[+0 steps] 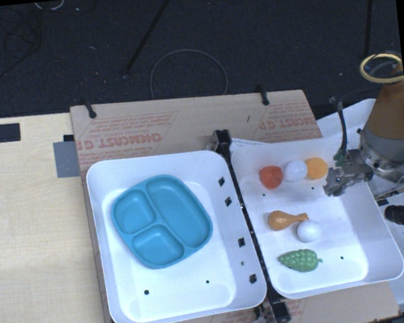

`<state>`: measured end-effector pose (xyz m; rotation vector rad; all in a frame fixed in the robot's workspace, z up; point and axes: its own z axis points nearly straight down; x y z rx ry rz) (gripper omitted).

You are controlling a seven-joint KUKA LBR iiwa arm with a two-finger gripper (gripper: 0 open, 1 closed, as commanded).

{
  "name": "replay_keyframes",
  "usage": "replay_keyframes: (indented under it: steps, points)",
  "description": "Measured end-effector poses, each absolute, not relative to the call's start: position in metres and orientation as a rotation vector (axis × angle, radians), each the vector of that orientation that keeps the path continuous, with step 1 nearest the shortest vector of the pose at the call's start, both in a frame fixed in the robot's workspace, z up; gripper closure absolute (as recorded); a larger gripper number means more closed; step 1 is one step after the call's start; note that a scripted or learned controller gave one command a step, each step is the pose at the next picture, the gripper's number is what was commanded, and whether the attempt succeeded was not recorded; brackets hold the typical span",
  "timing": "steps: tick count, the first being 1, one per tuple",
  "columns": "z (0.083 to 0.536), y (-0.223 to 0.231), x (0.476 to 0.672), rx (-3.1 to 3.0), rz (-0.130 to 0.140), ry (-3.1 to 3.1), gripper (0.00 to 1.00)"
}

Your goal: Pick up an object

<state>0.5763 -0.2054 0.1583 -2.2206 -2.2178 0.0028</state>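
On the left sits the first white bin point(109, 204), and in it a blue divided plate point(162, 220) with three compartments, lying at a slant near the bin's middle. I have no business there just now.

Across the black divider, the right bin point(377, 264) holds everything I might lift. Along its far side runs a row of three: a red ball point(270, 177), a white ball point(294, 170) touching it, and an orange ball point(316, 168) touching that. Nearer the middle lies an orange pear-shaped toy point(287, 219), with a second white ball point(309, 232) just beside it. Toward the near side rests a green bumpy piece point(299, 260), like a bunch of grapes, apart from the rest.

Furthest right is my claw point(337, 184), poised at the bin's right part, just beside the orange ball and a little nearer the camera. Whether I am released or clenched I cannot tell from this angle; nothing visibly sits in my grip.

I judge this the approach step: nothing is lifted yet. The orange ball is my closest candidate, but it presses against its neighbour, so I would need to come down squarely over it, straddle it cleanly, then close and rise. The green piece, standing alone, would be the easier grab.
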Motion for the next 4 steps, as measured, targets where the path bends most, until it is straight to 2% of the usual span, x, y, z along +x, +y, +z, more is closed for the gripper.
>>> replay_keyframes:
  steps: [1,2,3,4]
  points:
    - [0.202,-0.212,0.578,-2.224,-0.001,-2.223,1.00]
    - [0.266,-0.209,0.580,-2.223,-0.004,-2.227,1.00]
    - [0.279,-0.210,0.580,-2.220,0.000,-2.224,1.00]
    - [0.279,-0.158,0.586,-2.214,-0.001,-2.224,1.00]
